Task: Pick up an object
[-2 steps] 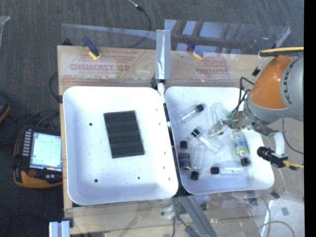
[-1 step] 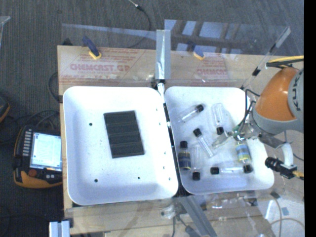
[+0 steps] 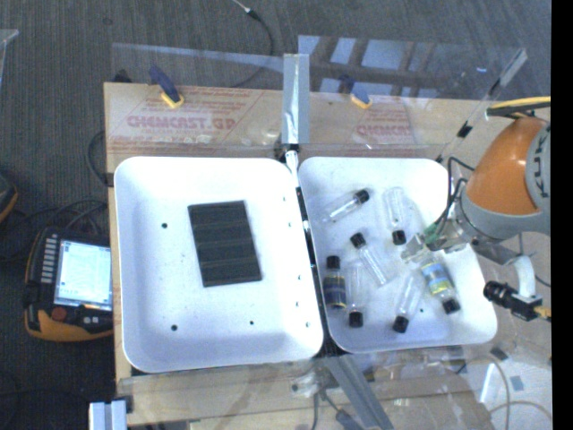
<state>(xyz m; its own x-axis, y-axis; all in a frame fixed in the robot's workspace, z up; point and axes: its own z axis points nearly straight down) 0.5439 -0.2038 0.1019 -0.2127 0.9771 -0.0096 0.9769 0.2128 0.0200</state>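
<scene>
I reckon these clear vials [image 3: 347,204] in the right bin [image 3: 376,170] are light, slick and breakable, best pinched mid-body, though I cannot tell the gripper [image 3: 433,237] state.

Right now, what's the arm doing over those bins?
The arm reaches in from the right over the right bin, which holds a scatter of clear vials with black caps. Its gripper sits low among the vials near that bin's right side; nothing can be seen held. The left bin holds a dark ribbed slab, untouched.
</scene>
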